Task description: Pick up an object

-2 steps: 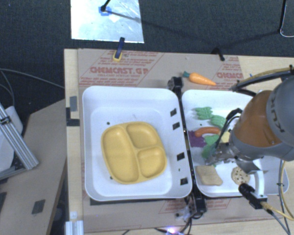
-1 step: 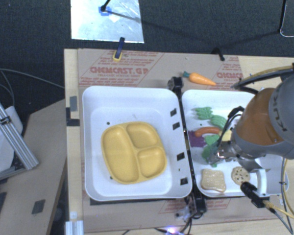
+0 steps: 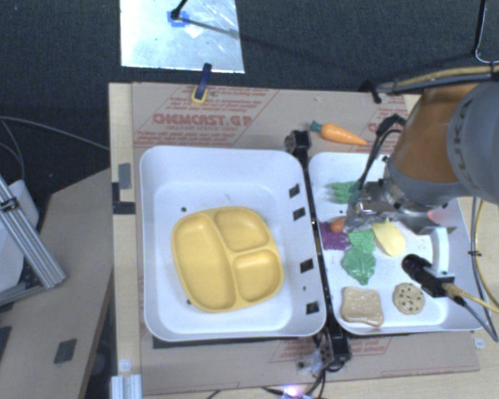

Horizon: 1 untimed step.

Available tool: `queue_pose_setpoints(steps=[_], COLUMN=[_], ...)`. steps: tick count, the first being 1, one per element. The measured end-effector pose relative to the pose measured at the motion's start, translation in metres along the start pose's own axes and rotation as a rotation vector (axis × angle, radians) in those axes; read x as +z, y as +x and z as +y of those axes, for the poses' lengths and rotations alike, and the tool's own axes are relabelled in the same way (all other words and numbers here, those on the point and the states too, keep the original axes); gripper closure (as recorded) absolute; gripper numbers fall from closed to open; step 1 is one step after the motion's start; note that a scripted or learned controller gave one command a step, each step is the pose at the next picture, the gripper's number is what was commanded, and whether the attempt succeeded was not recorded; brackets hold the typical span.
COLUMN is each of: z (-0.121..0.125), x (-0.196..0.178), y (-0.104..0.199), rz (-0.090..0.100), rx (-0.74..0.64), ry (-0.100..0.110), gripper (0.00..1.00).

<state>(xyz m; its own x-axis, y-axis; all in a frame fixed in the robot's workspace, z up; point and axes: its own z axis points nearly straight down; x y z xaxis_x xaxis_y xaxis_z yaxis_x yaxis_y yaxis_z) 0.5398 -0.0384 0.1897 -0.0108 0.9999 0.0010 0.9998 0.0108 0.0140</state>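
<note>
My gripper (image 3: 362, 216) hangs low over the right bin (image 3: 328, 169), near its left-middle part. Toy foods lie around it: a green lettuce leaf (image 3: 359, 256) just below, a purple piece (image 3: 333, 238) and a small orange piece (image 3: 338, 223) to its left, a pale yellow lump (image 3: 389, 239) to its lower right, and another green leaf (image 3: 343, 191) above. A slice of toast (image 3: 362, 304) and a cookie (image 3: 408, 298) rest at the bin's front. The wrist hides what lies under the gripper.
The left bin (image 3: 150, 223) holds a yellow divided plate (image 3: 227, 258). A toy carrot (image 3: 341, 134) lies on the cardboard behind the right bin. A pink piece (image 3: 439, 216) peeks out beside the arm.
</note>
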Motion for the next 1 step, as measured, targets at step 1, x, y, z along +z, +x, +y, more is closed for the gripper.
queue_pose_setpoints(steps=[1], z=[-0.0267], x=[0.0054], y=[0.0227], rz=[0.0], rx=[0.005], ry=[0.015], gripper=[1.0])
